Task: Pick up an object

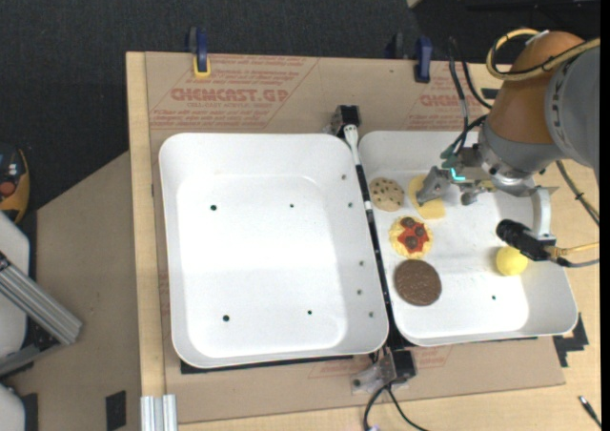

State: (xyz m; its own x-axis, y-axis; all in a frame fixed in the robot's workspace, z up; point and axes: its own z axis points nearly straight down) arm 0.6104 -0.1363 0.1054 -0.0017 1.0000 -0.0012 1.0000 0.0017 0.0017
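Camera view: fixed above the bench, looking down at a slant on two white bins (257, 248) side by side; the arm (534, 95) comes in from 3 o'clock.

Gripper: the gripper (440, 186) is low in the right bin (477, 324), toward that bin's 11 o'clock corner, its tip at a pale yellow block (431, 209).

Grip state: cannot tell. The tip is small and dark against the block, and whether it has closed on anything is not readable.

Candidate object: the pale yellow block lies just at the gripper's 6 o'clock side, touching it or nearly so; it appears to rest on the bin floor.

Other pieces in the right bin: a chocolate-chip cookie (386, 194) at 9 o'clock of the gripper; a small pizza-like disc (412, 236) at 7 o'clock; a brown round disc (417, 282) further along at 6 o'clock; a yellow ball (511, 261) well apart at 4 o'clock, beside a dark piece of the rig.

Left bin: white floor with a few dark dots.

Done so far: by my reading, the approach is made and the gripper is down at a target.

Left to do: a confirmed grasp and a lift; nothing is seen raised off the bin floor, so I judge the pick not yet accomplished.
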